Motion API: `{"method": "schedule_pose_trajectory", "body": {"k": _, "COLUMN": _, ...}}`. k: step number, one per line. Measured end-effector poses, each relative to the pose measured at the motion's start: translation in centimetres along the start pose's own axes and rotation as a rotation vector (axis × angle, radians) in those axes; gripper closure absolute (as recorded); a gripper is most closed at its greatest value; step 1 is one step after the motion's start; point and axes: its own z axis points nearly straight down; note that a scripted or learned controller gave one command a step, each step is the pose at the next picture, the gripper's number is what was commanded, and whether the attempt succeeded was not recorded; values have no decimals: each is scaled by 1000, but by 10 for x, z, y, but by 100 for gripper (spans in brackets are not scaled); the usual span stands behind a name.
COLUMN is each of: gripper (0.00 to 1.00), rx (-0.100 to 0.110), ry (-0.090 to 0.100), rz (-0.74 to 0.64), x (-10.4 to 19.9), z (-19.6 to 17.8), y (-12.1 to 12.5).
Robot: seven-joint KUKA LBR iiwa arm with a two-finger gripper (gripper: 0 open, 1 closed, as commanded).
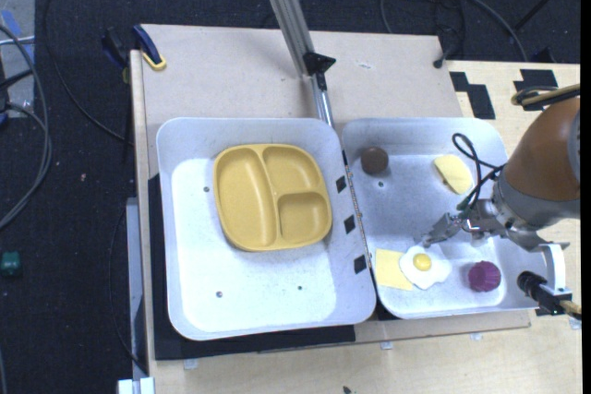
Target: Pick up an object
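Observation:
The right bin (406, 198) holds a fried egg toy (424, 267) at its front, lying partly on a yellow cheese slice (390, 269). A purple piece (484, 276) sits to the right of the egg. A small brown ball (374, 161) rests at the back left, and a pale yellow piece (452, 173) lies at the back right. My gripper (441, 231) reaches in from the right and hangs just above and behind the egg, near the bin floor. Nothing is seen between its fingers.
The left bin (185, 291) carries a yellow divided plate (272, 196). A metal pole (286, 0) slants up from the seam between the bins. A black cable (466, 152) loops over the right bin's back right. The arm's orange band (552, 152) fills the right side.

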Motion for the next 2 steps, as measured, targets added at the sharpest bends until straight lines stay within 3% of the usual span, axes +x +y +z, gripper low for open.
{"method": "schedule_pose_trajectory", "body": {"k": 1, "gripper": 100, "rx": -6, "ry": -2, "rz": -1, "x": 0, "z": -13, "y": 2}}
{"method": "schedule_pose_trajectory", "body": {"k": 2, "gripper": 100, "rx": -1, "ry": -1, "rz": -5, "x": 0, "z": -76, "y": 3}}
